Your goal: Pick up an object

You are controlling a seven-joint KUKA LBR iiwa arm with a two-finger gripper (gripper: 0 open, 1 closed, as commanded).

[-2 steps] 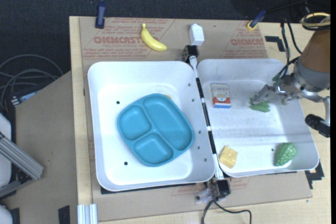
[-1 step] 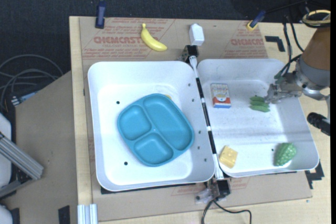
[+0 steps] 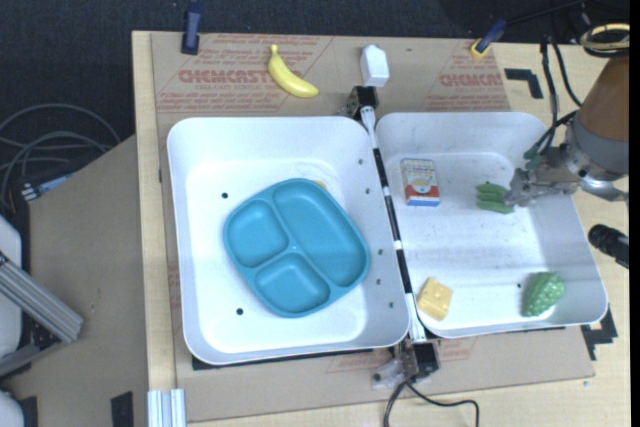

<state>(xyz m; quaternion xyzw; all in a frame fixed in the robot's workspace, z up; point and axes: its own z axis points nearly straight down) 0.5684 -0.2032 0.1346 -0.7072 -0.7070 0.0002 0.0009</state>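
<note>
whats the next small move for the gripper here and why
Probably a short lift, to test the grasp. The gripper sits low in the right bin, right at the small green object, but whether that object lies between its fingers cannot be told from this view.

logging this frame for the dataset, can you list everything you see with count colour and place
bins: 2, white, side by side on the bench
divided plate: 1, blue, three compartments, in the left bin
small carton: 1, white with red and blue print, upper left of the right bin
green leafy item: 1, green, upper right of the right bin, at the tool's tip
cheese wedge: 1, pale yellow, lower left corner of the right bin
grape bunch: 1, light green, lower right of the right bin
banana: 1, yellow, on the bench behind the left bin
bench: 1, tan board with red print
cables: several, dark and grey, on the floor at left
arm: 1, grey with orange band, from the right
tool: 1, grey, over the right bin beside the green leafy item
</note>
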